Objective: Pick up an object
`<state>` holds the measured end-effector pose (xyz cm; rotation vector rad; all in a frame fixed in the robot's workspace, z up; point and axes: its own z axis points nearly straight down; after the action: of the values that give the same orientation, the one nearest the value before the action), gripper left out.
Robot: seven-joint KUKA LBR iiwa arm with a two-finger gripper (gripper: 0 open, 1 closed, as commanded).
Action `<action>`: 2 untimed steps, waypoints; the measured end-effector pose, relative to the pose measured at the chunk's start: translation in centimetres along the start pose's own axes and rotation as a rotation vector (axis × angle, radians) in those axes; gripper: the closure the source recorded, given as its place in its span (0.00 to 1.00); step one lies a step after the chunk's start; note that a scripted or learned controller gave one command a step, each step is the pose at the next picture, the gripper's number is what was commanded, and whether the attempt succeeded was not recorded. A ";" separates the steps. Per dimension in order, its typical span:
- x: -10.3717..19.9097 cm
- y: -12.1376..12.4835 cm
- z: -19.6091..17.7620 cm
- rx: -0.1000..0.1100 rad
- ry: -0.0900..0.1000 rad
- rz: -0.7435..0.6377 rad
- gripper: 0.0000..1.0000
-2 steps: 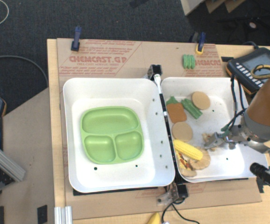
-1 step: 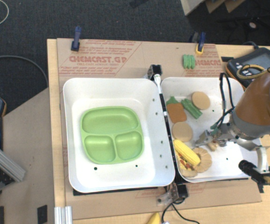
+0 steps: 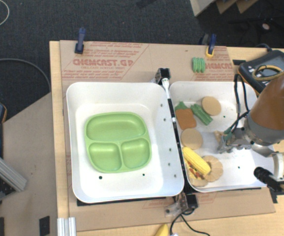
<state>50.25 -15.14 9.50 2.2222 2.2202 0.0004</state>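
1. The fingers of the gripper [image 3: 224,142] hang low in the right bin [image 3: 240,173], but they are small and blurred, so I cannot tell if they are spread or pressed together; nothing is seen between them
2. The play food lies in the left half of this bin: a corn cob [image 3: 196,161] on a brown cracker [image 3: 212,170], a tan disc [image 3: 191,138], a brown slice [image 3: 185,118], a green pea pod [image 3: 200,114] and a round cookie [image 3: 211,105]
3. The tan disc is the nearest to the fingers, just beside them
4. I judge these pieces to be light, stiff and smooth plastic, so they may slip
5. The corn cob is thick; it is best taken across its middle
6. The left bin [image 3: 78,146] carries a green divided plate [image 3: 117,141]
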 end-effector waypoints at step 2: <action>15.0 -2.3 -10.4 -0.002 0.003 -0.010 1.00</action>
<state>47.98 -0.14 19.85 2.2114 2.2312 0.0058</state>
